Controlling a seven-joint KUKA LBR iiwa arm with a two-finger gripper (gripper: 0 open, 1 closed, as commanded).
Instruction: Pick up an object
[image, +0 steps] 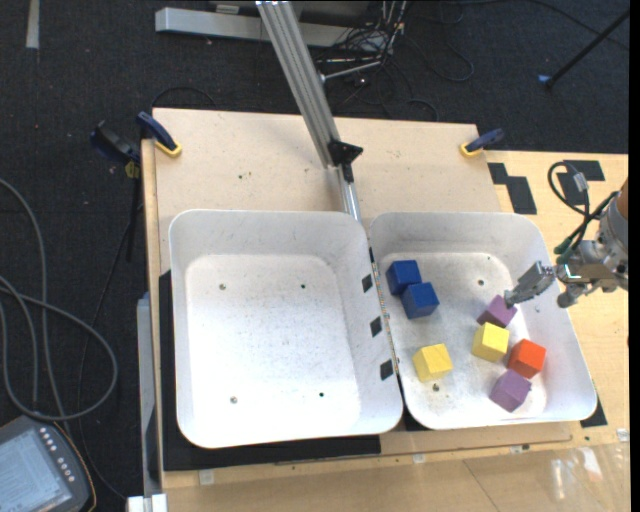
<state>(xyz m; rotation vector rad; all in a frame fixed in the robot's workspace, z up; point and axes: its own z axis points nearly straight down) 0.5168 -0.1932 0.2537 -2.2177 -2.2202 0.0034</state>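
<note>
On the pale counter (300, 160) sit two white bins; the right bin (460, 235) holds seven blocks. Our hand (545, 283) hangs at its right wall, carrying nothing, and we cannot tell how wide it is. The upper purple block (496, 312) lies just below-left, so we should centre over it before lowering.

End effector (548, 283) hovers beside purple block (496, 312) — right bin (470, 232) holds six blocks.
</note>
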